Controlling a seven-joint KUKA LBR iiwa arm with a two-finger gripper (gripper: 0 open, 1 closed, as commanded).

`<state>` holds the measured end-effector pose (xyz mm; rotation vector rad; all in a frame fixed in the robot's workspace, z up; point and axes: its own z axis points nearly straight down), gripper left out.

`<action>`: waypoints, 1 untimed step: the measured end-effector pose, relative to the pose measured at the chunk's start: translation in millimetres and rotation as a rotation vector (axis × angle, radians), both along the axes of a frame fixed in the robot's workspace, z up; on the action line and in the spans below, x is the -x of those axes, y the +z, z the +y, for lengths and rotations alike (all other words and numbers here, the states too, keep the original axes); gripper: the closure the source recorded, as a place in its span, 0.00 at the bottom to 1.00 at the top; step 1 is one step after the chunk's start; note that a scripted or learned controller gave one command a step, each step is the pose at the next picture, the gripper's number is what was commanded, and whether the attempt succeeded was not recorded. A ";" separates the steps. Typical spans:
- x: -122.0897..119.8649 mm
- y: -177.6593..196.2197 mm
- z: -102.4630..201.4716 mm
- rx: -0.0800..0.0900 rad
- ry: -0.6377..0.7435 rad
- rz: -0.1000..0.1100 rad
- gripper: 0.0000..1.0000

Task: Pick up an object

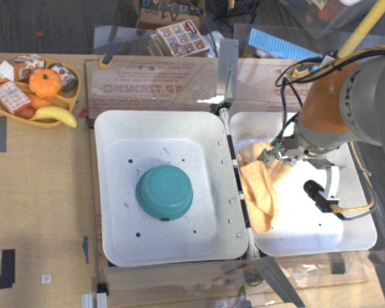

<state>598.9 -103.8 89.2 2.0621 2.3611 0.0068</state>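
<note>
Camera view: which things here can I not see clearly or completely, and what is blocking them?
- End effector: its tip is low over the yellow cloth, and the arm's wrist covers it, so contact with the cloth cannot be judged.
- Right bin: its upper part is hidden under the arm.
- Fruit bowl: small items inside are too small to identify, apart from the banana.

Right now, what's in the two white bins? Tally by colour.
Teal: 1, an upturned bowl in the left bin
Yellow: 1, a crumpled cloth in the right bin, with the tool at its upper edge
Total: 2
</note>
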 end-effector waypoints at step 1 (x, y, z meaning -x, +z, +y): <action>-1.5 11.4 -0.8 -0.001 -0.003 -0.006 1.00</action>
